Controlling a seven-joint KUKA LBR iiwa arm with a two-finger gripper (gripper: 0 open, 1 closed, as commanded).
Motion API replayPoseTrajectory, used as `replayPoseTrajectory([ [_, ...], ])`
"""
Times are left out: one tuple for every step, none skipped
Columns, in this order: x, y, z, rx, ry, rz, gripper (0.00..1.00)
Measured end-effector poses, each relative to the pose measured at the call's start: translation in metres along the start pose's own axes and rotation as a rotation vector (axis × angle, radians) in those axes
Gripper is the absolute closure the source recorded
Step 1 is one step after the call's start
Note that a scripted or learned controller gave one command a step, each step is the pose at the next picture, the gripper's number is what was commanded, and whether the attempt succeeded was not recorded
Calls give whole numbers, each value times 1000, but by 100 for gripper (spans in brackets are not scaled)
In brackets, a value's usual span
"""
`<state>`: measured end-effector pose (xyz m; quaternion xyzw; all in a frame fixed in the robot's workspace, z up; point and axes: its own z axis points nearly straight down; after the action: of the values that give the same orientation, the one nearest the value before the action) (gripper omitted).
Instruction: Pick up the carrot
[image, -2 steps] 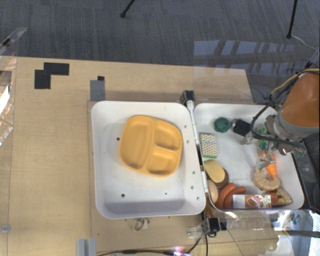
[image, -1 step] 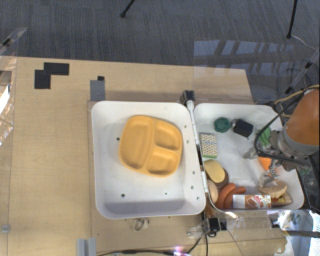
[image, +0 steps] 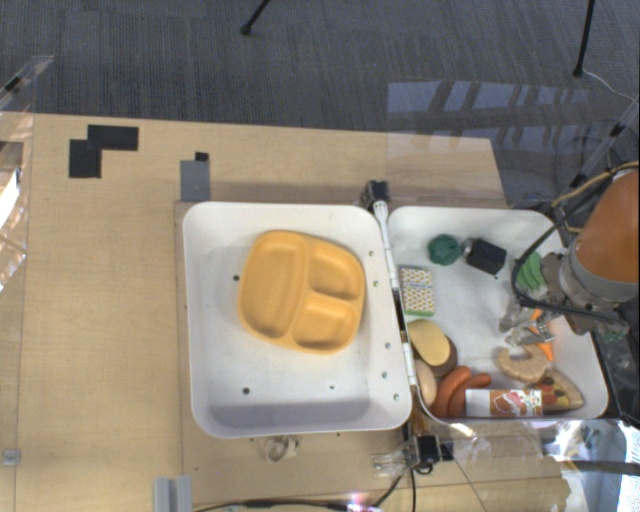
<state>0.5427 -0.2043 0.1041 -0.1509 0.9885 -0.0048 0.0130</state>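
The carrot (image: 546, 351) shows as small orange slivers in the right bin (image: 470, 310), mostly hidden under the gripper (image: 524, 328). The gripper hangs low over the bin's right side, directly above the carrot, below the arm's orange band (image: 610, 235). I cannot make out whether it touches or holds the carrot.
A round tan biscuit (image: 524, 366) lies just below the gripper, with a labelled bottle (image: 515, 402) and red sausages (image: 458, 388) along the front wall. A potato (image: 432, 343), patterned card (image: 416, 290), green lump (image: 445, 248) and black block (image: 486, 256) lie further left. A yellow divided plate (image: 300, 290) sits in the left bin.
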Motion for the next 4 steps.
replayPoseTrajectory([
  [-47, 55, -95, -6, 9, 310, 100],
  [-15, 13, 14, -6, 8, 20, 100],
  [-62, 83, -52, -10, 5, 83, 100],
  [-50, 53, -328, 0, -2, -221, 100],
])
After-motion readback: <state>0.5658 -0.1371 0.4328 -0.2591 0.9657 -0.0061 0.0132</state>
